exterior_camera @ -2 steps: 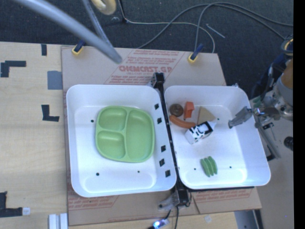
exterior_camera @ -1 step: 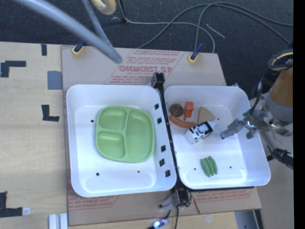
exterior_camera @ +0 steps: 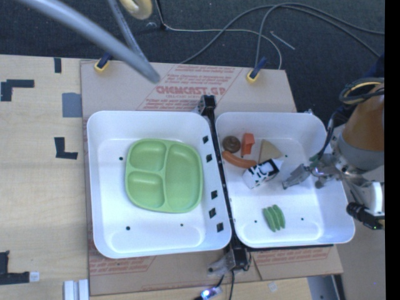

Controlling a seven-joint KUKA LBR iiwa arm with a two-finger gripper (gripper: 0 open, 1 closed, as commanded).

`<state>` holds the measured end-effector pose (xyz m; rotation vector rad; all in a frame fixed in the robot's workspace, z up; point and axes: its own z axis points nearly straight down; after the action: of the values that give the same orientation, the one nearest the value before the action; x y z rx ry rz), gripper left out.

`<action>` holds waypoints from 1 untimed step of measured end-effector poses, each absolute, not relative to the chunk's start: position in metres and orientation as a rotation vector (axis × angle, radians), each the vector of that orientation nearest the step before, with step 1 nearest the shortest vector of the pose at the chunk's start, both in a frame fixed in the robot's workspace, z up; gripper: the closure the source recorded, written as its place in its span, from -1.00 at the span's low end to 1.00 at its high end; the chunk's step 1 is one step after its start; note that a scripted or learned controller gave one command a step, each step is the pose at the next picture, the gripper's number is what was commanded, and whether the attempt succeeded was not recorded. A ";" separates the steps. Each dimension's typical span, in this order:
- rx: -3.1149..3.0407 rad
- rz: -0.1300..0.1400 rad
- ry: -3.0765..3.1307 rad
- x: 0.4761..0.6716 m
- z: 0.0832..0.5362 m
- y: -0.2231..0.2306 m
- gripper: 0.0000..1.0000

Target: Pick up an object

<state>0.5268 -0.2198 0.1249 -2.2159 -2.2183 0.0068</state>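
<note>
The right bin (exterior_camera: 325, 230) holds several small objects: a brown round piece (exterior_camera: 232, 144), an orange block (exterior_camera: 248, 143), an orange sausage-shaped piece (exterior_camera: 239, 160), a tan wedge (exterior_camera: 270, 150), a black-and-white toy (exterior_camera: 263, 172) and a green ridged piece (exterior_camera: 274, 217). My gripper (exterior_camera: 294, 179) reaches in from the right, low over the bin's middle, just right of the black-and-white toy. Nothing shows between its fingers.
The left bin (exterior_camera: 103, 167) holds a green divided plate (exterior_camera: 164, 175). A black divider with clips (exterior_camera: 215, 167) runs between the bins. Cables (exterior_camera: 275, 24) lie on the dark floor behind. The arm's grey body and orange band (exterior_camera: 365, 127) stand at the right bin's edge.
</note>
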 end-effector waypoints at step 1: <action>-2.220 0.004 -2.223 0.527 0.083 -0.220 -1.00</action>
<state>0.5268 -0.2196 0.0827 -2.2196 -2.2232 0.0041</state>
